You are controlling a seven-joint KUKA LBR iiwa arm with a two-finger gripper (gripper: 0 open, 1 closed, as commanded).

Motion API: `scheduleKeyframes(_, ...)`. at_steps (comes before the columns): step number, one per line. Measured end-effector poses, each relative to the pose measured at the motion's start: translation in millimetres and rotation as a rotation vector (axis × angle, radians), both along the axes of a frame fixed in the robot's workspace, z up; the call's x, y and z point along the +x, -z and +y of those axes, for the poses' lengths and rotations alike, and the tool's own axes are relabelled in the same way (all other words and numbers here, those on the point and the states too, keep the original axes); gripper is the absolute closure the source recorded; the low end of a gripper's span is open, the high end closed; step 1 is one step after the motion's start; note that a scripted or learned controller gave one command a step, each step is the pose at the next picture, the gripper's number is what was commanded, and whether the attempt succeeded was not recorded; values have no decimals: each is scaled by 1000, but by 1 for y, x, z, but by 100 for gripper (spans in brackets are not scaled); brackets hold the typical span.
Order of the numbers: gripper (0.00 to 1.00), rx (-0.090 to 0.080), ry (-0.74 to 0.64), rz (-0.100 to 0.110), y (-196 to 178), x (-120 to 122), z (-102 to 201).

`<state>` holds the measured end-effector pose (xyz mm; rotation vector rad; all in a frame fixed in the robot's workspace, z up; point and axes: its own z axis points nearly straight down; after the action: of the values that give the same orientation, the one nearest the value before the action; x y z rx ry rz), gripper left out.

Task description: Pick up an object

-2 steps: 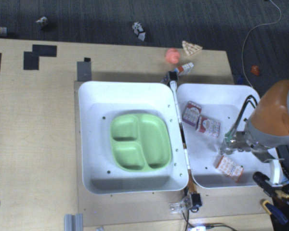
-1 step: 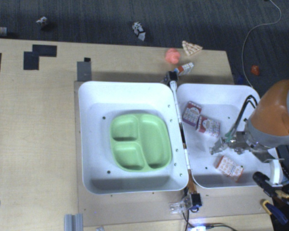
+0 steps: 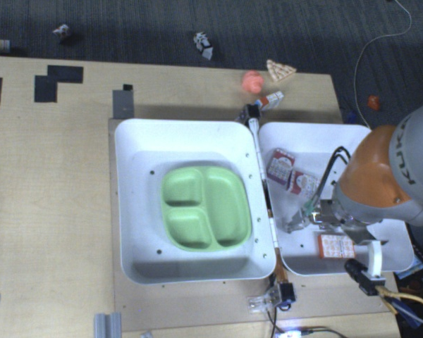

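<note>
The right bin (image 3: 307, 138) holds a red-and-white packet (image 3: 280, 166) near its back left. A second small packet (image 3: 304, 183) lies just in front of the first. A flat red-and-white label-like packet (image 3: 335, 246) lies near the front wall. My gripper (image 3: 299, 220) hangs low over the middle-left of this bin, between the second packet and the flat one. It sits under the grey and orange wrist (image 3: 370, 178). A metallic glint shows at its tip, and I cannot make out anything held there.
In the left bin (image 3: 137, 153) lies a green divided plate (image 3: 205, 207). Behind the bins, a pink ball (image 3: 252, 82), a wedge-shaped toy (image 3: 280, 70) and a small tube (image 3: 270, 101) rest on the bench. Cables run along the front right.
</note>
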<state>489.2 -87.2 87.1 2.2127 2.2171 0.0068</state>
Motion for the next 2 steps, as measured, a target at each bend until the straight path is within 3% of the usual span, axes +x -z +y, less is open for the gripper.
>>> scheduleKeyframes(1,100,0,-2,-7,-11,2,1)
scheduleKeyframes(2,100,4,-1,1,-1,0,-60)
